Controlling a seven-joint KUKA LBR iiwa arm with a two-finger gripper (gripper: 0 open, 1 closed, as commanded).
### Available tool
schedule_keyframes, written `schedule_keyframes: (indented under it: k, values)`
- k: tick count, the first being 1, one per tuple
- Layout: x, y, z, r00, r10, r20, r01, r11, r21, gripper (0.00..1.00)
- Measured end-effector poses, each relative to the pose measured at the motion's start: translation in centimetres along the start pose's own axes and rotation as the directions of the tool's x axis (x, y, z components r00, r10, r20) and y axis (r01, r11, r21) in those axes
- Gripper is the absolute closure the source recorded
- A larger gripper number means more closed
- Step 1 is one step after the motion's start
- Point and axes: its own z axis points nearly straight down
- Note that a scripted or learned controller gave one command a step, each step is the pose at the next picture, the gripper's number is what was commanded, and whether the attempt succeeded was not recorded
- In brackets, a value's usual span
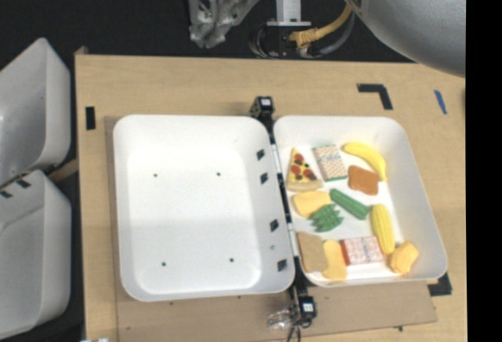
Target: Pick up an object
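toys fill the right bin (408, 176); gripper (213, 23) hangs high behind the bench, whether spread or pressed together i cannot tell. i'd drop onto the banana (367, 156), lying near the far edge.

Bright, even light; left bin (133, 176) w/ glare.

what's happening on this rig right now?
Pick attempt hasn't reached the bins. The gripper hangs above the bench's far edge, beyond both bins, with nothing visible between its fingers. All the toy food sits in the right bin: banana, pizza slice, corn cob, green pieces and others. The left bin is bare white apart from a few small dots.
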Motion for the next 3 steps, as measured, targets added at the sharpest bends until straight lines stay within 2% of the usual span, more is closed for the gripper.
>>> schedule_keyframes:
  k: [1, 3]
  values:
    - [-1.1, 5.2, 0.0, 1.0, 0.01, 0.002, -0.01, 1.0, -0.007, 1.0]
    - [-1.2, 5.1, -2.0, 1.0, 0.007, 0.005, -0.007, 1.0, -0.01, 1.0]
